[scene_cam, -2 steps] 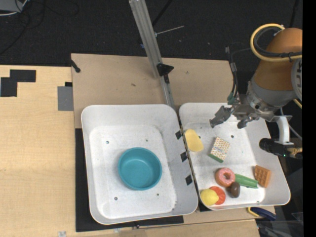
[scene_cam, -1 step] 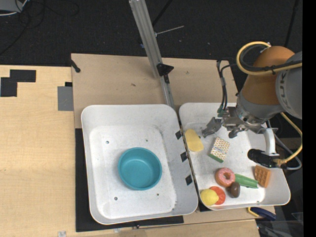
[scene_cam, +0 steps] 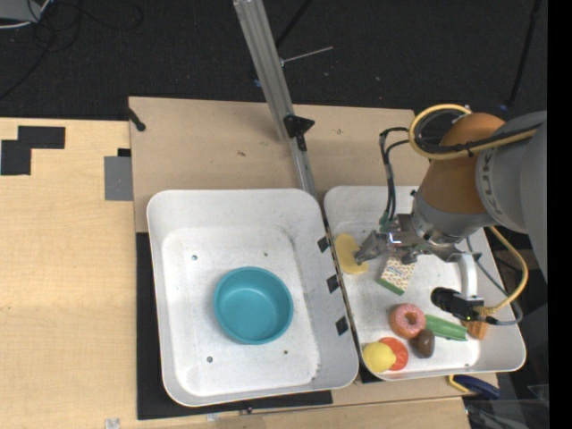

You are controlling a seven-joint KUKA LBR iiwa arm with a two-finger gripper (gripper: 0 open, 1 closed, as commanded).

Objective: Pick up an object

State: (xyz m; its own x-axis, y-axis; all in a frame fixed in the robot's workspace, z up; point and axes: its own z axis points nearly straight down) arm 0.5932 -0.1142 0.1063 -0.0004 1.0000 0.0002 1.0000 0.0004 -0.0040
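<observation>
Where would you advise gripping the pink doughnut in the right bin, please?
Across its ring, from straight above. The doughnut lies flat with its hole up, so one finger could go in the hole and one outside. The brown piece and the green one crowd its lower right, so the upper-left rim looks safest.

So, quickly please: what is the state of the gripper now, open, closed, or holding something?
Gripper: cannot be told; it hangs low over the right bin, beside the yellow object.
</observation>
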